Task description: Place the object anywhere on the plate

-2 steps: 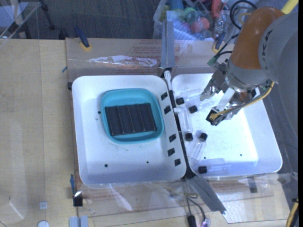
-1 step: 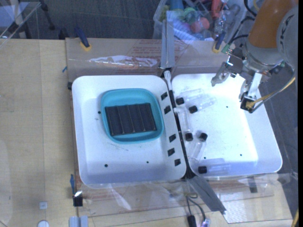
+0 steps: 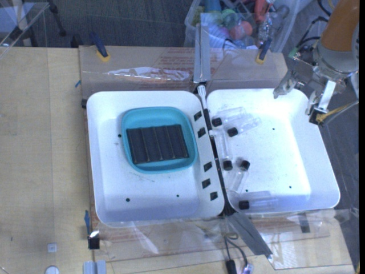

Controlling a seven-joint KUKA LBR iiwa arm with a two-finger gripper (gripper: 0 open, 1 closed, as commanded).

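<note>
A teal square plate lies in the left white bin. On it rests a black ribbed rectangular slab, flat and well inside the rim. My gripper hangs over the far right corner of the right bin, well away from the plate. Its two fingers are spread apart and open, with nothing between them.
Several clear plastic tubes with black caps lie along the left side of the right bin. A divider with black tabs separates the bins. A clear box of colourful items stands behind the bench.
</note>
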